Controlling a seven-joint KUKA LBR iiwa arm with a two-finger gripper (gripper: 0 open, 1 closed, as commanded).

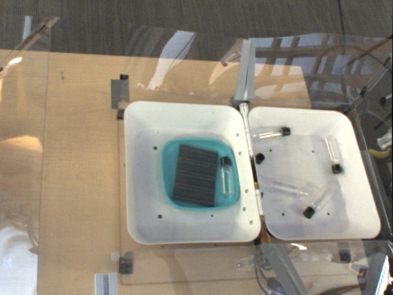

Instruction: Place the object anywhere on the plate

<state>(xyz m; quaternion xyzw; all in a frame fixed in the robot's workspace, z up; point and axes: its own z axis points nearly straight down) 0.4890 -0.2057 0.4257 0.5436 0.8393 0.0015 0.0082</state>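
Note:
A teal plate (169,165) sits in the middle of the left white bin (140,189). On it lies a dark ribbed rectangular block (196,174), covering most of the plate's centre. A clear vial with a black cap (227,177) lies on the plate's right side, beside the block, with its cap pointing to the far side.
The right white bin (359,189) holds several clear vials with black caps, among them one at the far left (270,133), one at the right (332,155) and one near the front (316,203). A divider rail (249,158) runs between the bins.

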